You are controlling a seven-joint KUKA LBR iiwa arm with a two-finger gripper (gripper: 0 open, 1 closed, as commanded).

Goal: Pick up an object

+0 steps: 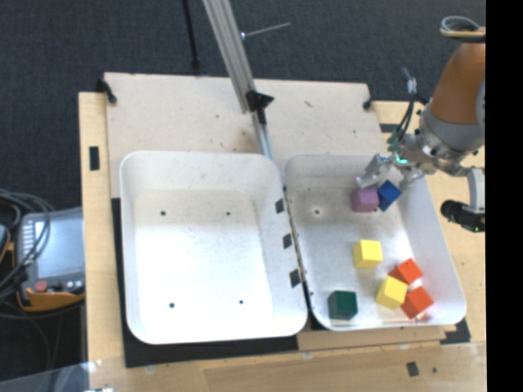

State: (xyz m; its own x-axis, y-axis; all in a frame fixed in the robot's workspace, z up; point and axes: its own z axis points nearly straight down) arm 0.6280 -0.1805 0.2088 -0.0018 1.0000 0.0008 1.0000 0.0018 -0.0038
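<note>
My gripper (pixel 381 172) hangs over the far part of the right bin (pixel 320 243), coming in from the right. Just below its tip lie a purple block (pixel 364 198) and a blue block (pixel 389 193), side by side and touching. The gripper's tip is right at their upper edges; I cannot tell whether it touches either one. Nearer the front of the same bin sit a yellow block (pixel 368 253), a second yellow block (pixel 391 291), two orange-red blocks (pixel 408 271) (pixel 418 300) and a dark green block (pixel 342 304).
The left bin (pixel 204 243) lies beside the right one, sharing a middle wall. A slanted aluminium pole (pixel 233 47) rises from the bench behind the bins. A grey control box (pixel 49 256) with cables sits off the bench's left side.
</note>
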